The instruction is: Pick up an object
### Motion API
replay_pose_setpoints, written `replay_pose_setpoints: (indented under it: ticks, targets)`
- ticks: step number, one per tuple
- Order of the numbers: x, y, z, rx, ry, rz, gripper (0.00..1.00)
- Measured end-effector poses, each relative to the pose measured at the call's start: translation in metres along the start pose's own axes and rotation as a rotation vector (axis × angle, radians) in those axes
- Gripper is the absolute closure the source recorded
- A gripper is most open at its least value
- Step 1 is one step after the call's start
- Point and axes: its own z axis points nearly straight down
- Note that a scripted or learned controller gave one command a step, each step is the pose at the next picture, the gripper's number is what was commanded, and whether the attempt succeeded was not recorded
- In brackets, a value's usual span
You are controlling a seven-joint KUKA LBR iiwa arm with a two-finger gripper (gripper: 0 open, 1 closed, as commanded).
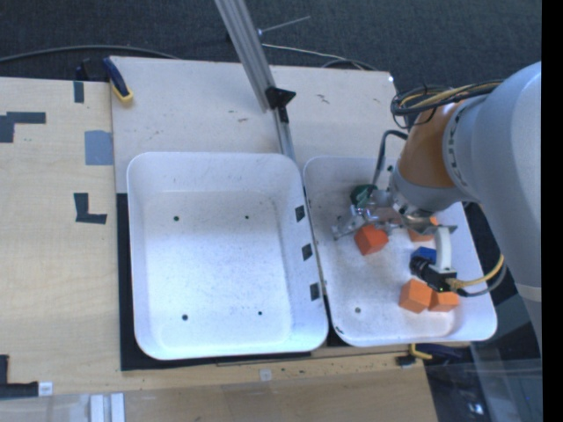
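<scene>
Orange is the colour that stands out most in the right bin (479, 328), where several small objects lie, and any of them could serve the task. One orange block (371, 240) lies near the middle of this bin, and two more orange blocks (416, 295) sit close together near the front right corner. Between these there is a small blue object (424, 258), and a green object (361, 193) lies toward the back of the bin. The arm reaches in from the right with its orange band above the wrist, and the gripper (356, 224) is low over the right bin, just beside the middle orange block and close to the green object. From this slanted view the wrist covers much of the tool, so I cannot tell whether the gripper is open or closed, and I cannot see any object held in it. The middle block seems to rest on the bin floor, touching or almost touching the tool. The left bin (132, 176) plays no part at this moment. In my judgement the task is at the grasping stage: the approach looks finished, but a firm grip and the lift out of the bin are not yet done.
</scene>
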Motion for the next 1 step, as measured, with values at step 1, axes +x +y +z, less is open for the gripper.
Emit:
replay_pose_setpoints:
  ticks: [1]
  targets:
    - [0.0207, -0.0337, -0.0005, 0.006, 0.000, 0.005, 0.00]
